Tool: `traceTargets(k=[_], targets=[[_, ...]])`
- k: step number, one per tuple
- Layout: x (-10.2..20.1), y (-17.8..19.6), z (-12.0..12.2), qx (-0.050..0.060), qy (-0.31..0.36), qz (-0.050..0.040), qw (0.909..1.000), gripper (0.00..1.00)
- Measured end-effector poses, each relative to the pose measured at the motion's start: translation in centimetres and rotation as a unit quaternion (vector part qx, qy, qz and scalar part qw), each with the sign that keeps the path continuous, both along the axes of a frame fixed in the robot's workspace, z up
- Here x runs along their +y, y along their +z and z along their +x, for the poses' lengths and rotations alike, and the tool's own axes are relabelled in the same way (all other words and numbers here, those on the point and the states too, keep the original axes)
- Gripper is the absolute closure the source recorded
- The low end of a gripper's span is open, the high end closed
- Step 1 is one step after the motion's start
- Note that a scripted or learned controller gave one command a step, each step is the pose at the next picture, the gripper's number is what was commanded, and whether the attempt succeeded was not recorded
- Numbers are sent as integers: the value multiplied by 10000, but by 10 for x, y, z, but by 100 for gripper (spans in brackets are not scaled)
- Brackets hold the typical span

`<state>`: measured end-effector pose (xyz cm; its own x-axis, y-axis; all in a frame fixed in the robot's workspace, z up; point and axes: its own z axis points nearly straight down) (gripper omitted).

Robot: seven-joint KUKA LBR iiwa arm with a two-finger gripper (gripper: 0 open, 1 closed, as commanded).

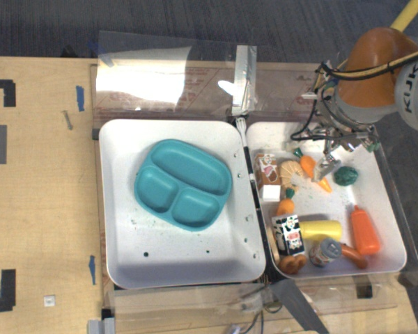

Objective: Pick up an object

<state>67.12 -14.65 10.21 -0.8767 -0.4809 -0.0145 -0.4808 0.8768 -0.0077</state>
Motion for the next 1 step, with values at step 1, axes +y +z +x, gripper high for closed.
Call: traceTargets(k=[1], targets=[[10,-14,-46,27,-434,11,9991,0]])
